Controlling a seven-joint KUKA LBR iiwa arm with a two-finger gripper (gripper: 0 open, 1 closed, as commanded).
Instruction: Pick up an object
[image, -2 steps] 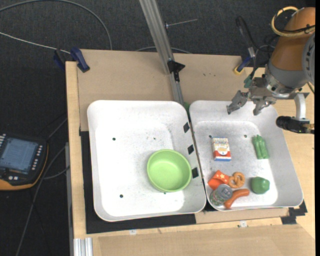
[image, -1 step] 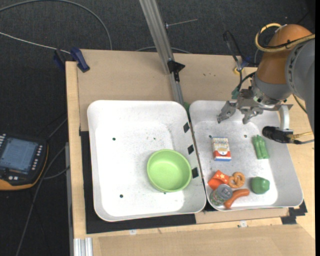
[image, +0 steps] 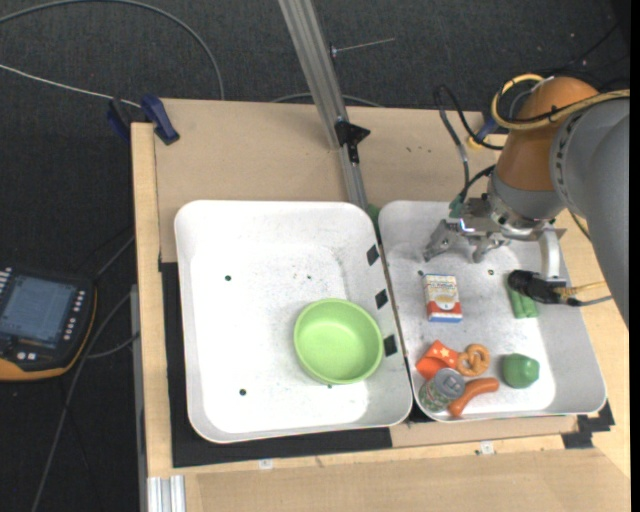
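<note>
The gripper (image: 462, 240) hangs over the far end of the right bin (image: 585, 370), its fingers (image: 440, 243) spread wide with nothing between them, so the approach step is in hand and no object is picked yet. The nearest candidate, a small red-and-white carton (image: 442, 298), lies just nearer the camera than the gripper, while the pretzel (image: 475, 357), green ball (image: 519, 371) and other bits cluster at the bin's near end. The next move likely calls for centring over the carton, descending and closing.

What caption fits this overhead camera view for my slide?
Gripper hovers over the right bin above a small carton; green bowl sits in the left bin.
</note>
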